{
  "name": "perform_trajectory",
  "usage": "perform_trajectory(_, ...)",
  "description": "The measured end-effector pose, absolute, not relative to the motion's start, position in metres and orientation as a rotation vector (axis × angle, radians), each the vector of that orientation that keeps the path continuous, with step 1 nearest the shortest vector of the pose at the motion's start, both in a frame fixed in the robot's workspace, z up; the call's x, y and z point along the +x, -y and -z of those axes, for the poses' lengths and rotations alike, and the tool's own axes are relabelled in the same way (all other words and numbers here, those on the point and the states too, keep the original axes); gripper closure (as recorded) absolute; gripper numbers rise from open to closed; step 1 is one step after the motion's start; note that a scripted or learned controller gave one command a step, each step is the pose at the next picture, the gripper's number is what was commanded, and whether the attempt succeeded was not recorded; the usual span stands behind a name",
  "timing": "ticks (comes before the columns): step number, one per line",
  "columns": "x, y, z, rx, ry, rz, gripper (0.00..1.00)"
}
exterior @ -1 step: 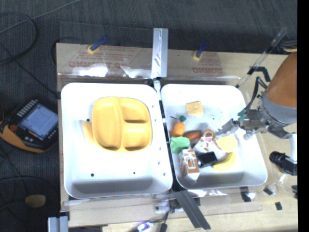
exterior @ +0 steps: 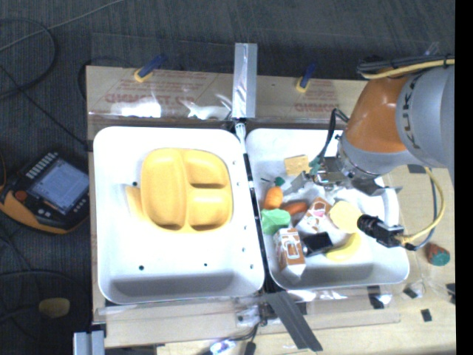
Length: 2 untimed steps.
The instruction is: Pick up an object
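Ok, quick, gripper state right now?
Gripper: cannot be told from this view; it is low over the right bin, among the clutter.

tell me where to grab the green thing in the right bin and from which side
Take the green object across its short width, coming straight down from above. It lies low and rounded near the right bin's left wall, with the orange piece just above it and the small box just below, so side approaches look crowded. The top looks freest.
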<state>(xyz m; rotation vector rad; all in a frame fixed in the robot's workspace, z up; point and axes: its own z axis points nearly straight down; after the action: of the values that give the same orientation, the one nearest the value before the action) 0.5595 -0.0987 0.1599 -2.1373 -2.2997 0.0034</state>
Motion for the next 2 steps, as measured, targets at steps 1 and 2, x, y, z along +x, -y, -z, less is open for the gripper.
perform_trajectory(1, 0.56, 0.099, -0.16, -2.138, 2.299, -0.003, 0.0)
perform_trajectory(2, 0.589, 0.102, -0.11, -2.051, 2.415, 0.03, 0.0)
